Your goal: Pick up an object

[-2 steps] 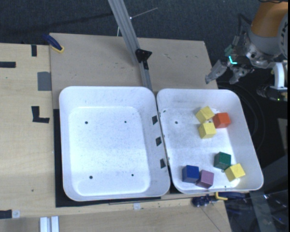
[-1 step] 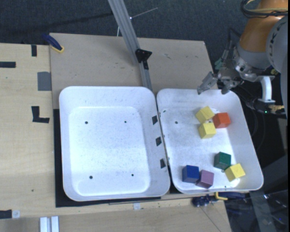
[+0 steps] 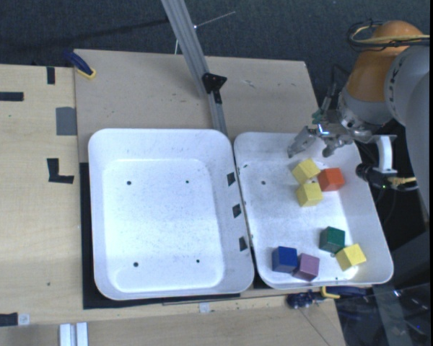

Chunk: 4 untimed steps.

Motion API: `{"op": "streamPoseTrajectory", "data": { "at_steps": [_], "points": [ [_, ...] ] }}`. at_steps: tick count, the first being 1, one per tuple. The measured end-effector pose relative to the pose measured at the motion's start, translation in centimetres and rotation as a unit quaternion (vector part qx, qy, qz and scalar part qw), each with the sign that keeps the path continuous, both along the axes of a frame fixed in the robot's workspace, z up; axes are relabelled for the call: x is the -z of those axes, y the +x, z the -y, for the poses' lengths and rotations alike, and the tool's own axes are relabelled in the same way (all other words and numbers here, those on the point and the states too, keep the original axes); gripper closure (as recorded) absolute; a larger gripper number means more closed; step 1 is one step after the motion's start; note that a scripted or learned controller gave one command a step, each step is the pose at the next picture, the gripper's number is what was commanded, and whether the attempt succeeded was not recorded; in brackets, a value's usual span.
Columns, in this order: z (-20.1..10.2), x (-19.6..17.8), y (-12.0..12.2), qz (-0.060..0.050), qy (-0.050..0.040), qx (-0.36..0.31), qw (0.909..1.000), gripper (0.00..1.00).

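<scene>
My gripper (image 3: 314, 146) hangs open over the far end of the right bin (image 3: 263, 207), its two grey fingers spread with nothing between them. Just below it lie a yellow block (image 3: 304, 170), an orange-red block (image 3: 331, 179) and a second yellow block (image 3: 309, 194). Nearer the bin's front sit a green block (image 3: 333, 238), a third yellow block (image 3: 351, 256), a blue block (image 3: 284, 259) and a purple block (image 3: 307, 266).
The left bin (image 3: 162, 211) stands beside the right one. A slanted metal pole (image 3: 191, 45) with a black clamp crosses the bench behind the bins. The arm's orange band (image 3: 379, 60) sits at the far right.
</scene>
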State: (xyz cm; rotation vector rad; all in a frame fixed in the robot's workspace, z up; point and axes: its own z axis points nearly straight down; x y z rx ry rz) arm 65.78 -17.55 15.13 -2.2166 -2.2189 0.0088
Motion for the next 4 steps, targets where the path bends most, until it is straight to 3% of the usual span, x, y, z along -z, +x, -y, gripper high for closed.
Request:
{"op": "streamPoseTrajectory", "data": {
  "at_steps": [1,2,4],
  "points": [
    [-0.1,5.5,-0.2,0.0,0.0001,-0.001,1.0,0.0],
    [-0.2,4.0,0.0,0.003,-0.0003,-0.001,1.0,1.0],
    [-1.0,-7.9,0.7,0.007,-0.0005,-0.001,1.0,1.0]
  ]
}}
